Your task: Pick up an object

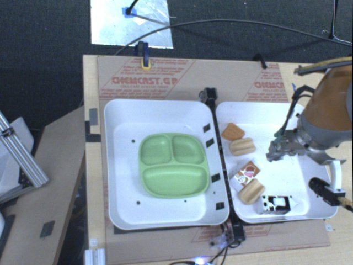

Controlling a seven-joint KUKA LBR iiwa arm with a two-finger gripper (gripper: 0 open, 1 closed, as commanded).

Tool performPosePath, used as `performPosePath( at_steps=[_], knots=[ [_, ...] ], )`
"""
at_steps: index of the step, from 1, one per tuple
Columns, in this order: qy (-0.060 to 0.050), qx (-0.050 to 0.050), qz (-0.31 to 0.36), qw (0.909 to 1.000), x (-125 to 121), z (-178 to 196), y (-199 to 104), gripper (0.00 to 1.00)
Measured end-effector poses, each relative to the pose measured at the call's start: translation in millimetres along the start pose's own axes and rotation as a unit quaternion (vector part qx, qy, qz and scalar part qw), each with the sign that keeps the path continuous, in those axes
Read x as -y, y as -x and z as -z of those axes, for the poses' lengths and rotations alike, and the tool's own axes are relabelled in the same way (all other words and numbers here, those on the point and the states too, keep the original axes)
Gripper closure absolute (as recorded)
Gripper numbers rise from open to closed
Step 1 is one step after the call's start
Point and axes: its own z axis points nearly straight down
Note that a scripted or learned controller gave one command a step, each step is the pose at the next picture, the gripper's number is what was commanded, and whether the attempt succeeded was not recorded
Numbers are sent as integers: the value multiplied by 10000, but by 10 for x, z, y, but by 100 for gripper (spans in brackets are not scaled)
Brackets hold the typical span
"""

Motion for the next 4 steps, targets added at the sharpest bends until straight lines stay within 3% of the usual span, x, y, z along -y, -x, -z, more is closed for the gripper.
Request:
performPosePath(
  at_steps=[2,3,4],
  knots=[
    [1,-2,12,10000,-75,974,-93,100],
    [-17,-4,11,10000,-88,1151,-92,100],
    [-18,-10,22,10000,-253,1109,-553,100]
  ],
)
